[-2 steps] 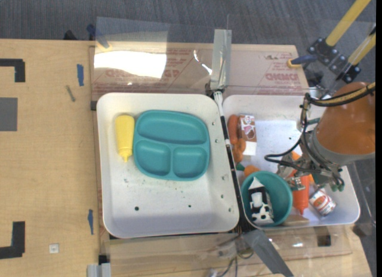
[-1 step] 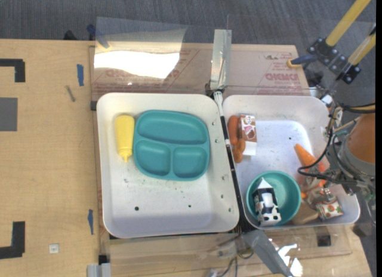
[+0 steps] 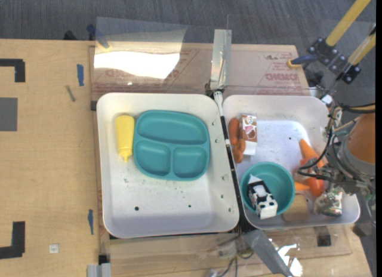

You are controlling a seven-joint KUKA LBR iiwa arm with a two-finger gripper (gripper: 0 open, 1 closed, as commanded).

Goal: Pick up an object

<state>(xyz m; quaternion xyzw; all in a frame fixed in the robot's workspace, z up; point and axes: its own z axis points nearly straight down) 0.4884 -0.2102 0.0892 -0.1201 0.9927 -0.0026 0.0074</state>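
Observation:
My gripper (image 3: 326,198) hangs low over the right bin's near right corner, under the arm's orange band (image 3: 364,144), amid cables. Orange carrot-like pieces (image 3: 307,150) lie just left of it, and a second orange piece (image 3: 311,186) sits right beside it. A brown block (image 3: 295,213) rests by the bin's front wall. A teal bowl (image 3: 285,180) holds a black and white toy (image 3: 262,198). A white and brown carton (image 3: 249,129) and an orange sausage (image 3: 235,141) lie at the bin's left side.
The left bin (image 3: 161,216) holds a teal divided plate (image 3: 172,144) and a yellow bottle (image 3: 124,135). The right bin (image 3: 280,111) has bare floor in its middle. A clear sheet and cardboard lie behind both bins.

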